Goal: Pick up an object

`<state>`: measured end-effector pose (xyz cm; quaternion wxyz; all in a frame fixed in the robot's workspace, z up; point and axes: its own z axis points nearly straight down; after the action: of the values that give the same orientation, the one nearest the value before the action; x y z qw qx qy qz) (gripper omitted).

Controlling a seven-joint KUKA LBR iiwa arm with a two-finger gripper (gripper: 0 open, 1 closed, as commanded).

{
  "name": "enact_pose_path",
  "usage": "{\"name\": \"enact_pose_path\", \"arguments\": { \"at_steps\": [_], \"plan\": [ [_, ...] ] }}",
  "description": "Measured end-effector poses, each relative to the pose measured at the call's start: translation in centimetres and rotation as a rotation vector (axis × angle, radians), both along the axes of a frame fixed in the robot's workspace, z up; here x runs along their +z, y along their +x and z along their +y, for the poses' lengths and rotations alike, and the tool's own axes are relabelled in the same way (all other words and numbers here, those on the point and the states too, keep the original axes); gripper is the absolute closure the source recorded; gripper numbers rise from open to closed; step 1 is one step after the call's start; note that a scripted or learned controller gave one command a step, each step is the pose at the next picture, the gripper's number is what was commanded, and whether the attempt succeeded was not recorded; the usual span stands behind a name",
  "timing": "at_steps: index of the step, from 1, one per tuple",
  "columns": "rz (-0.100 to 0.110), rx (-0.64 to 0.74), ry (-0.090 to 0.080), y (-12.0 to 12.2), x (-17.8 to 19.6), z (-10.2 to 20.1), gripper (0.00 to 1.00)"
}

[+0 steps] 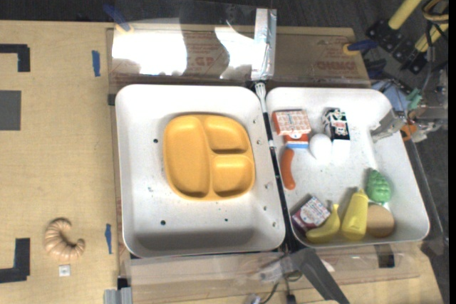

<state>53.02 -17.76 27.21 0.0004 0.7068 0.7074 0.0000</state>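
We found the gripper (pixel 390 123) at the right bin's (pixel 413 181) far right rim; we could not tell how its jaws stood. The bin's objects lay loose: a red-and-white carton (pixel 291 123), an orange sausage (pixel 287 169) and a yellow bottle (pixel 355 214). The left bin (pixel 135 153) held a yellow tray (pixel 209 155).

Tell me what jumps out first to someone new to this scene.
The yellow divided plate in the middle of the left bin dominates. Next comes the clutter of small toys in the right bin, among them a green toy and an orange sausage.
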Motion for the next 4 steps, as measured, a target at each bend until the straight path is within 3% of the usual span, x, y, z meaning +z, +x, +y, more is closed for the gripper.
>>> {"name": "enact_pose_path", "arguments": {
  "at_steps": [1, 2, 3, 4],
  "plan": [
    [-0.024, -0.017, -0.010, -2.7, -15.3, -0.6, 0.00],
    [-0.040, -0.056, -0.008, -2.5, -16.6, -2.2, 0.00],
    [-0.029, 0.021, 0.011, -2.0, -17.0, -3.0, 0.00],
    [-0.045, 0.017, -0.012, -1.7, -15.8, -3.7, 1.00]
  ]
}}
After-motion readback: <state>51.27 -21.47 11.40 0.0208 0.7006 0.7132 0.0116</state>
